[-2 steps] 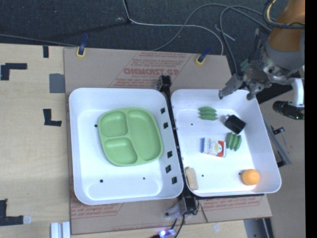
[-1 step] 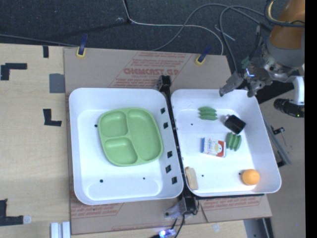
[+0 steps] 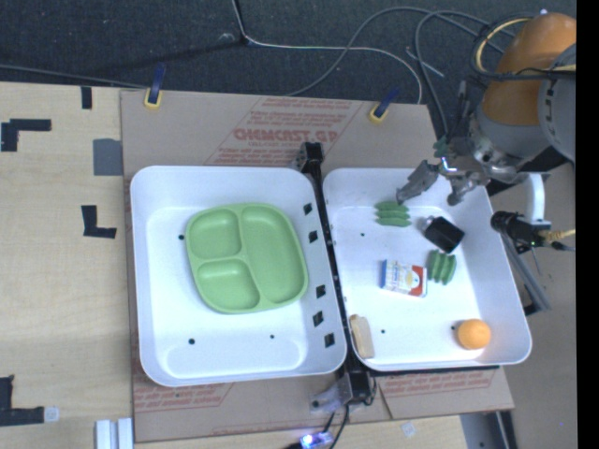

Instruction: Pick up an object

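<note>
Clutter for this pick all lies in the right-hand shallow white bin [image 3: 487, 251] — you have five loose candidates there and nothing yet taken. The two-finger gripper [image 3: 434, 183] hangs over that bin's far edge with its metal fingers spread apart and nothing between them, so read it as released. It sits up there, I judge, because the arm enters from the right and is poised above the nearest target.

Just below and left of the fingertips lies the small ribbed green piece [image 3: 393, 215]; a black block [image 3: 444, 234] rests a little further in, tilted. Near the middle you see the flat red, white and blue packet [image 3: 403, 277] with a second green ribbed piece [image 3: 442, 267] touching its right side — that pairing could spoil a grasp on either. The orange ball [image 3: 474, 334] sits alone near the front right corner, and a tan wooden block [image 3: 361, 336] lies against the front left wall, awkward to straddle.

The left white bin [image 3: 150, 251] holds the pale green divided plastic plate [image 3: 246, 256], lying flat, well apart from the gripper.
</note>
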Controlling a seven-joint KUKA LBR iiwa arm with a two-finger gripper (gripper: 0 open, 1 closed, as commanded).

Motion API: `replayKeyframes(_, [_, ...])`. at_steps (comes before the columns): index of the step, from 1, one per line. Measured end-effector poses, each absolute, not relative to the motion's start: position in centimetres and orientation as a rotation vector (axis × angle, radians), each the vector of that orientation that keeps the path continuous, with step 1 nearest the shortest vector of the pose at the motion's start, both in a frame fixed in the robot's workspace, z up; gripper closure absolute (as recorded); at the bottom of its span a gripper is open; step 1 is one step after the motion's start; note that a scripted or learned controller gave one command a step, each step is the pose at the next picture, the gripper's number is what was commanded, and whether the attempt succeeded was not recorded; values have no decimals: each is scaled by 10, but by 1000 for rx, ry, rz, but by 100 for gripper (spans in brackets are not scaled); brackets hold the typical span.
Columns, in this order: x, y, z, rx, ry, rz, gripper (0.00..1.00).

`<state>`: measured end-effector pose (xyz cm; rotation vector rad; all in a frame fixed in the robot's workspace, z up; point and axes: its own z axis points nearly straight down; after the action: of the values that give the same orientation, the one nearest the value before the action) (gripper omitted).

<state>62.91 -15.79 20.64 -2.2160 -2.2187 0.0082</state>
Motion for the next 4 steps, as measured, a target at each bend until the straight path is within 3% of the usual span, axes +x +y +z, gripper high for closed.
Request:
replayKeyframes(2, [630, -163, 99, -2220, -2227, -1, 0])
replayKeyframes(3, [630, -162, 110, -2218, -2226, 1, 100])
replayKeyframes(4, [630, -154, 170, -2222, -2227, -5, 100])
